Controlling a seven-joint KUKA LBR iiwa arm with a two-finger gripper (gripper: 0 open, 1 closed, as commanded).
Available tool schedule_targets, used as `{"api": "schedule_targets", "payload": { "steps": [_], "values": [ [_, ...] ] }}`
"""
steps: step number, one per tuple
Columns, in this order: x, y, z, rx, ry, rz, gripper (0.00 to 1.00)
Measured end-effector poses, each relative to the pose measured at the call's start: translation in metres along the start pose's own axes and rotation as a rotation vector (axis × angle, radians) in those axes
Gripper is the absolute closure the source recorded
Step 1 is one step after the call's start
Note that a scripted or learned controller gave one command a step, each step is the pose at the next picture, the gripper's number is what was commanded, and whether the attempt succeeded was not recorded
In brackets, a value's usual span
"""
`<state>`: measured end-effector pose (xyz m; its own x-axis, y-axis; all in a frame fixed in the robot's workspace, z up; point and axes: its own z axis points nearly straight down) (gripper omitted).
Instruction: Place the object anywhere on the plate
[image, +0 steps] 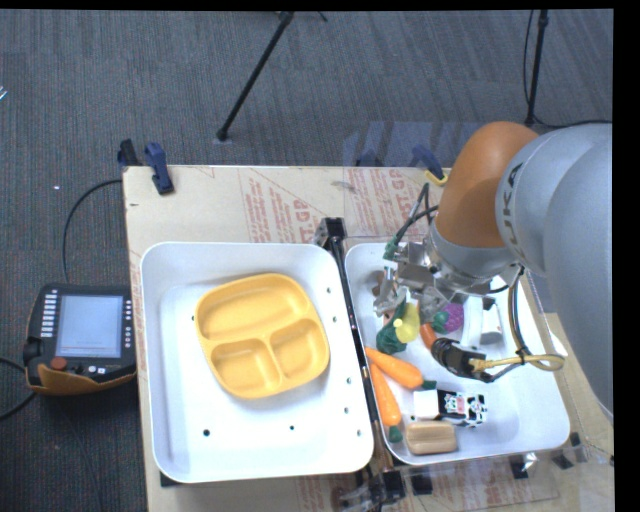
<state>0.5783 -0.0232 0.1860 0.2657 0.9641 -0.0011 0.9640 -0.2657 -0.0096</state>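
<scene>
From above, the yellow plate (263, 334) is seen lying in the left bin (165, 400). At three o'clock from it, the gripper (405, 300) is lowered into the right bin (535, 420), over a green-yellow toy (403, 328); its opening cannot be told. Two carrots (392, 372) lie at its six o'clock.

Grey arm (565, 210), orange band (480, 185), black cables (500, 365)

Red printed lettering runs across the cardboard sheet (300, 205) under the bins — seen reversed and at a slant, not legible. No other readable markings.
</scene>
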Motion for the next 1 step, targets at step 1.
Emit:
{"api": "schedule_targets", "payload": {
  "steps": [1],
  "values": [
    [0.0880, -0.0379, -0.0270, -0.003, 0.005, 0.091, 1.00]
  ]
}}
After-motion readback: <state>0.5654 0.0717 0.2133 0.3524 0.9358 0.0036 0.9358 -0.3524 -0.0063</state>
